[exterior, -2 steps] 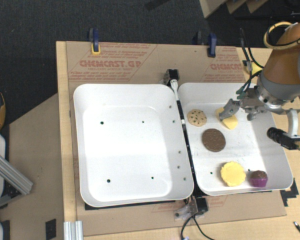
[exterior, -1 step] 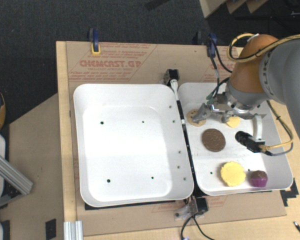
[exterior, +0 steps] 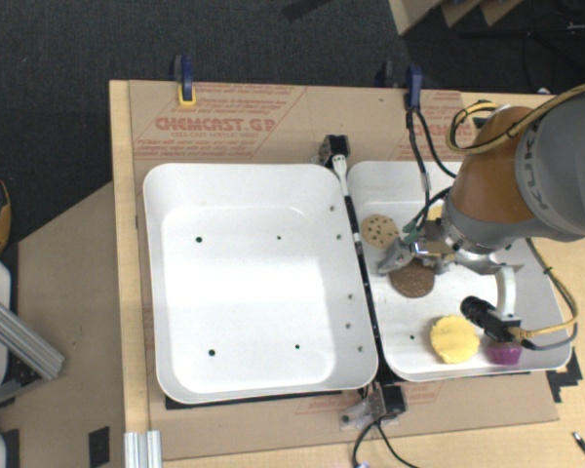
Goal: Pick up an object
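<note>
My gripper [exterior: 406,253] is low in the right bin [exterior: 395,354], near its left wall. It sits just above a dark brown round cookie-like object [exterior: 412,281] and right of a tan speckled cookie [exterior: 377,228]. A yellow round object [exterior: 453,339] and a small purple object [exterior: 505,353] lie at the bin's front. The wrist hides the fingertips, and nothing shows between them.
The left bin [exterior: 166,261] lies beside the right one, parted by a black divider rail [exterior: 356,252]. Cables [exterior: 424,154] run over the right bin's back edge. A black sensor piece [exterior: 483,317] hangs by the yellow object. Clamps [exterior: 184,78] hold the cardboard base.
</note>
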Robot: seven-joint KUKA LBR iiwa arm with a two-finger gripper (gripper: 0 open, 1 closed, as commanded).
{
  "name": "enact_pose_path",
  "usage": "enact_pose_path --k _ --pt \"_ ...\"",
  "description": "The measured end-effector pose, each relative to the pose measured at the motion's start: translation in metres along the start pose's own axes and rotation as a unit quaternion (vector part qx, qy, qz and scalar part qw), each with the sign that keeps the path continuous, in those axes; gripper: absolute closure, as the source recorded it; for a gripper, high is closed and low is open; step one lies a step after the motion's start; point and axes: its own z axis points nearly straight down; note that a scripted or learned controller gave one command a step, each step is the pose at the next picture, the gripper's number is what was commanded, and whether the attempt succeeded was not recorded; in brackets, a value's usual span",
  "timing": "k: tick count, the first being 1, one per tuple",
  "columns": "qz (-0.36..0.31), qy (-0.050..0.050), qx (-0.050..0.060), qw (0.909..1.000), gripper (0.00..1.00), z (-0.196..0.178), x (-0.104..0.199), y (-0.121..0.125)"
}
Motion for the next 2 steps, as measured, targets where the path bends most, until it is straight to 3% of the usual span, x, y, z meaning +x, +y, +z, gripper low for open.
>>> enact_pose_path --k 1,2 --pt "0.0 -0.001 -0.004 1.0 1.0 -0.011 -0.001 0.003" --pt "-0.004 -0.001 -0.012 0.9999 1.0 -0.186 0.045 0.03"
